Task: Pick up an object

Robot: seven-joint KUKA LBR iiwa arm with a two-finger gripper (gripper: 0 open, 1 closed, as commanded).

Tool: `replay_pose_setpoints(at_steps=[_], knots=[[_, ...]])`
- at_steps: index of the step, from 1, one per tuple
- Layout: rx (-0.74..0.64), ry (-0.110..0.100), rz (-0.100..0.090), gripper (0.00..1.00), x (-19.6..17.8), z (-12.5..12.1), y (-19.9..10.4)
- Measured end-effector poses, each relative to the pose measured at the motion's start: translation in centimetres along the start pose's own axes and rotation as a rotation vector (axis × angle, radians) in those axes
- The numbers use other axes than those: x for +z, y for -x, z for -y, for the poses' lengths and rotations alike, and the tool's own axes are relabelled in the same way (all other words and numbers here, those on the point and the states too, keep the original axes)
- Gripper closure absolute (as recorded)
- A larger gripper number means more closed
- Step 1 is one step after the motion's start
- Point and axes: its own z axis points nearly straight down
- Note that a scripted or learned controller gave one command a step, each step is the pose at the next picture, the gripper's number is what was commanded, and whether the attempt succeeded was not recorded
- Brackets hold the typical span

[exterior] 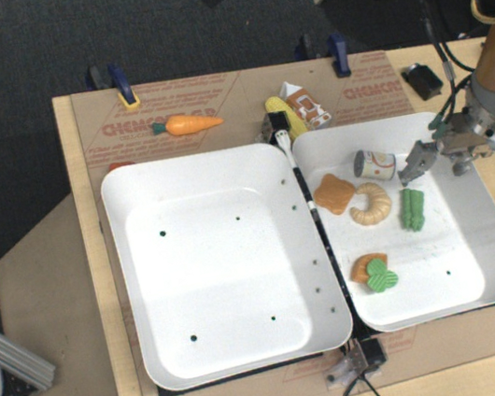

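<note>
Over to the end effector (435, 167) now, hanging low above the right bin (459, 240), set wide with nothing between the tips. Probably held spread like that to drop around something on the descent.

Just below and slightly left of it: a green piece (412, 209), lying flat and apart from its neighbours. Looks the easiest candidate for the pick, with free room on its long sides. Not yet touched.

Directly left of the end effector, near but not in contact: a small can (374, 162), tipped on its side. Likely to roll if nudged.

Further left and a little down: a croissant (370, 204), pressed up against a tan slab (334, 194). Awkward to take singly, crowded as that pair is.

Well below and left: an orange-and-green item (375, 272), on its own.

Far left of everything: the left bin (212, 265), butted against the right one.

Up and far left, outside both bins on the table (239, 94): a carrot (189, 125), seemingly out of play.
</note>
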Motion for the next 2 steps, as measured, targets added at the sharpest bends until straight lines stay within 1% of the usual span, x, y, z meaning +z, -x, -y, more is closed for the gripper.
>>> replay_pose_setpoints(at_steps=[1, 2], knots=[[0.0, -0.009, -0.003, 0.0, 12.5, 1.8, -1.5], [-0.003, 0.008, 0.003, 0.0, 11.7, -6.1, -0.2]])
